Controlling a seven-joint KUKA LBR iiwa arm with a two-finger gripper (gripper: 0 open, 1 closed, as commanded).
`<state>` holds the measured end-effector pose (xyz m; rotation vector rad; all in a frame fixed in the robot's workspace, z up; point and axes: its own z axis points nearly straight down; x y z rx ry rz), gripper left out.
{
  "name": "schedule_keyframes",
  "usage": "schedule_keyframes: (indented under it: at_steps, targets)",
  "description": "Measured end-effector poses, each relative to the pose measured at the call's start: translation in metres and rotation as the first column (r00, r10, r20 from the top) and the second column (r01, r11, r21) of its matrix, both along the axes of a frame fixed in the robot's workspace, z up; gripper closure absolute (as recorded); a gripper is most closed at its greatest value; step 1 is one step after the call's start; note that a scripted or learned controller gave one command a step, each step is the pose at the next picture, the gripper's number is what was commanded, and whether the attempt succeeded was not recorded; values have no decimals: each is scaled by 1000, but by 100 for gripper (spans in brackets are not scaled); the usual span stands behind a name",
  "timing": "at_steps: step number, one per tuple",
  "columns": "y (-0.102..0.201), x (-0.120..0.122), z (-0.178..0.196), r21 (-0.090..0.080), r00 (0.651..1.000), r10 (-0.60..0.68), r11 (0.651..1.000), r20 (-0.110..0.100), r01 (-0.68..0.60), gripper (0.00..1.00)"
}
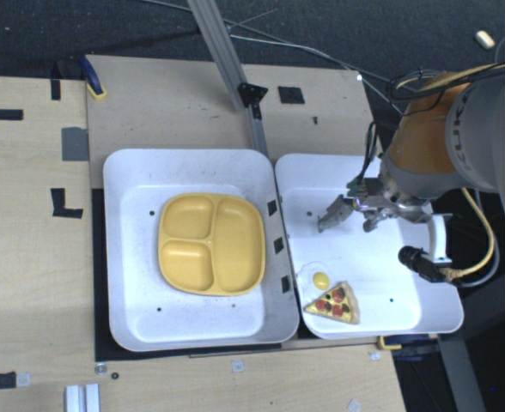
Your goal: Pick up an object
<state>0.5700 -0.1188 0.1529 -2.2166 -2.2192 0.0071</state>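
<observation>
The gripper [349,215] hovers at centre right of the frame over the right bin [300,174], fingers spread wide with nothing between them. Bare floor beneath it leaves room to descend. The pizza slice [334,302] and fried egg [319,279] lie lower, close to the bin's left wall, which crowds a grasp. The yellow divided plate [211,244] fills the left bin [119,230].

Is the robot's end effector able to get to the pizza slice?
Probably yes. The end effector hangs over the same right bin as the pizza slice, with bare floor between them.
</observation>
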Motion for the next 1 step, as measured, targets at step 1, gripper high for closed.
schedule_keyframes:
  at_steps: [1]
  targets:
    - [-10, 0, -53, -1, 1000, -1, 1000, 0, 1, 0]
